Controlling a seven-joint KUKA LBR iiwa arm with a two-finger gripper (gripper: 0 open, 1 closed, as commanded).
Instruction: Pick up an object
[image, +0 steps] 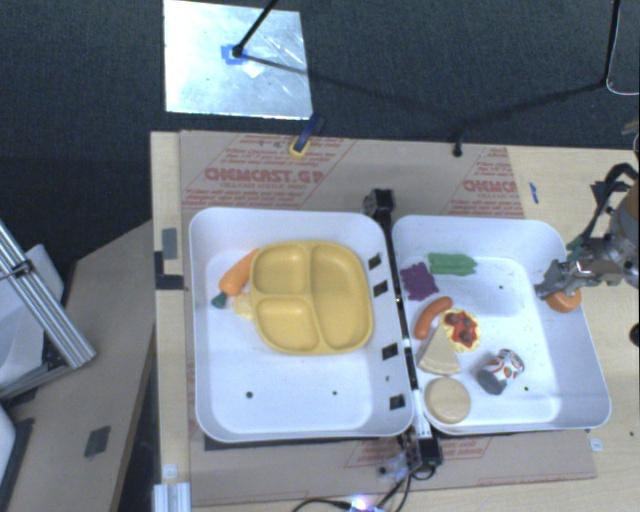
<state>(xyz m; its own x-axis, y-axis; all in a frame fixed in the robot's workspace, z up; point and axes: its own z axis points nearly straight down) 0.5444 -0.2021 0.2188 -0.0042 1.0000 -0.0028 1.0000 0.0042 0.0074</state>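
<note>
Bright, even light; soft focus

Two shallow white plastic bins (215, 300) sit side by side. The left one holds one yellow divided plate (305, 297) and one orange toy carrot (237, 272). The right bin (575, 395) holds seven small toy food pieces.

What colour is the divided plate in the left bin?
Yellow; the camera view shows the plate clearly.

The claw (556, 287) is grey metal, with dark cables looping above its boxy wrist.
</note>
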